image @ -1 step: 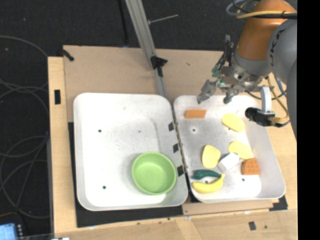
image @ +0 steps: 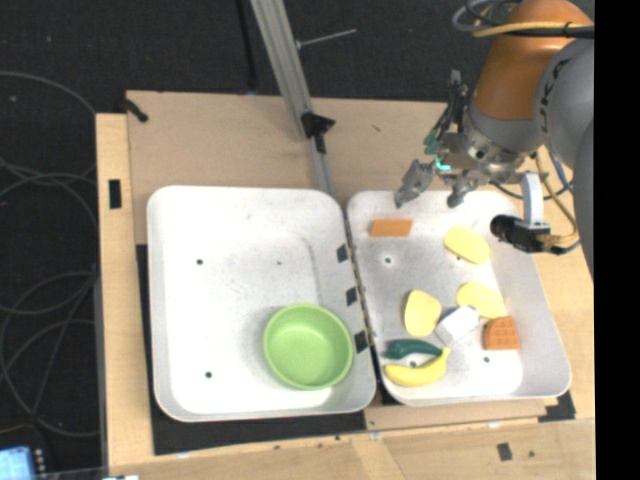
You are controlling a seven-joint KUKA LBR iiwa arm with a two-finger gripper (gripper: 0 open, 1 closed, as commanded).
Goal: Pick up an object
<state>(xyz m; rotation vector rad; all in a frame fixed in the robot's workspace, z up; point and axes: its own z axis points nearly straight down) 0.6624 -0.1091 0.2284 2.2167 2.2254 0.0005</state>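
My gripper (image: 436, 188) hangs over the far edge of the right bin (image: 530, 368), its two fingers spread apart with nothing between them, so it is open. An orange block (image: 390, 228) lies just below and left of the fingertips. Farther forward in the same bin lie three yellow pieces (image: 467, 245), (image: 481, 298), (image: 421, 312), a small white block (image: 459, 323), an orange waffle-textured piece (image: 501, 334), a dark green object (image: 410, 349) and a yellow banana (image: 417, 372).
The left bin (image: 200, 228) holds a green bowl (image: 307, 345) near its front right corner. A grey metal pole (image: 285, 58) slants up from between the bins at the back. Black cables (image: 530, 233) hang beside the wrist on the right.
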